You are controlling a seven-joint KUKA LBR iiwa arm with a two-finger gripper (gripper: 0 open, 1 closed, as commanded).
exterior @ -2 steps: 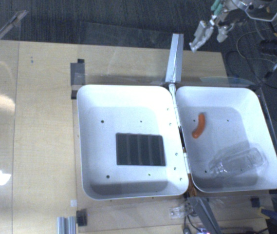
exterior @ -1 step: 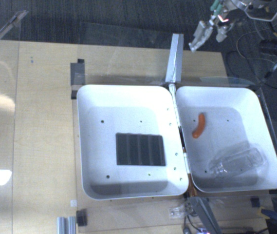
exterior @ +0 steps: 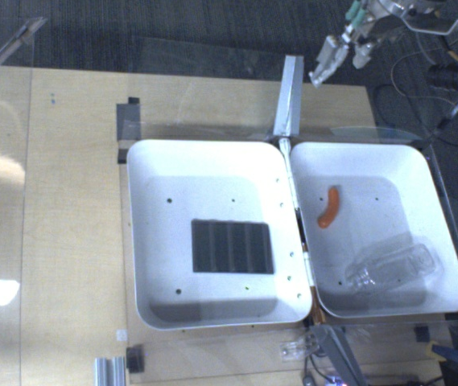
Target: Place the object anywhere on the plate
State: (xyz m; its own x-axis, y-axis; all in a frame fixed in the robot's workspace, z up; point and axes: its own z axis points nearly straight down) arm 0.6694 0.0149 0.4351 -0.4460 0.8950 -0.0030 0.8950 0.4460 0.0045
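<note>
Up at the far right of the bench, above the bins, the gripper (exterior: 325,67) hangs with nothing between its fingers; how far they are parted I cannot tell. Nearest it, below and toward the camera, lies the right bin (exterior: 422,167), with a small curved orange object (exterior: 329,207) on its floor. Farther from the gripper, a clear plastic bottle (exterior: 391,266) lies on its side. Farthest off, to its lower left, a dark ridged plate (exterior: 232,246) rests in the left bin (exterior: 156,175).
</note>
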